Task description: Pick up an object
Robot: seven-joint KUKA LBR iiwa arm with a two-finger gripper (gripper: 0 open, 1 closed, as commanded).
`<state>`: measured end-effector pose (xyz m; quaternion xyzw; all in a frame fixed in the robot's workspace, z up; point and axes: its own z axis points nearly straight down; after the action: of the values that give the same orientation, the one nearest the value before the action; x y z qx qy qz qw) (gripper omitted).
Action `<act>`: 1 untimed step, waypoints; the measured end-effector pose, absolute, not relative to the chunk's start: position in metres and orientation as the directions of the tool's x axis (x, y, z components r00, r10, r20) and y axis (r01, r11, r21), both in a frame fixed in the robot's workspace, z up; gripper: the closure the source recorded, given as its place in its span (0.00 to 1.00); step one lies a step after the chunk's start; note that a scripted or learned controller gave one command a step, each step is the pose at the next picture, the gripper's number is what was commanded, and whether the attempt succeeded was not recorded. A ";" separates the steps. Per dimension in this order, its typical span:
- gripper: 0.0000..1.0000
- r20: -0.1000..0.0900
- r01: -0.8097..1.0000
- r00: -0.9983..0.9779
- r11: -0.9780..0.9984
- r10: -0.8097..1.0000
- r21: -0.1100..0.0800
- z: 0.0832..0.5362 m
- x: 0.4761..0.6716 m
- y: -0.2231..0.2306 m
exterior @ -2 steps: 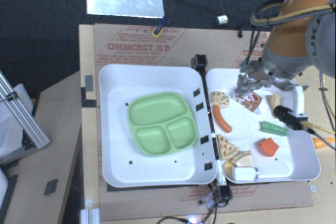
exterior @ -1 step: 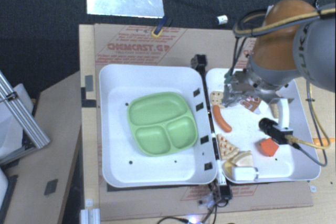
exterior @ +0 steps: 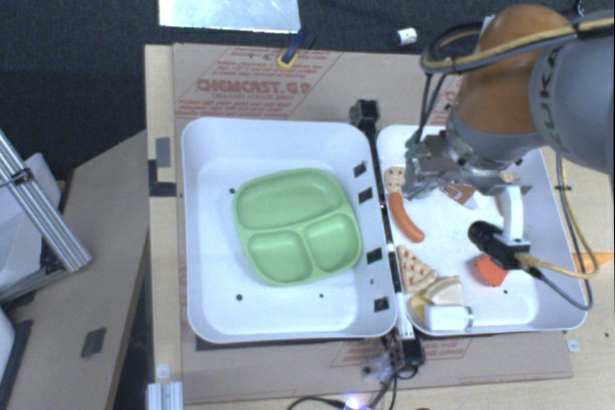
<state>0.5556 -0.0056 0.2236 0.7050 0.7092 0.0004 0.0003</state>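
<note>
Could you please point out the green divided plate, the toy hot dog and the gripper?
green divided plate (exterior: 288, 202): camera view, on its large upper compartment.
toy hot dog (exterior: 407, 218): camera view, on the middle of the sausage.
gripper (exterior: 415, 184): camera view, between its fingertips.

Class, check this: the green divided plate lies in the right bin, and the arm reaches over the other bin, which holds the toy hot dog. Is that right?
Not quite. The camera view shows the green divided plate in the left bin; the arm reaches over the right bin, which holds the toy hot dog.
</note>
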 end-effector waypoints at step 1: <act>1.00 0.000 1.000 -0.007 0.007 1.000 0.002 0.216 0.571 -0.007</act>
<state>0.5709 -0.0069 0.2156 0.7046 0.7096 0.0007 0.0008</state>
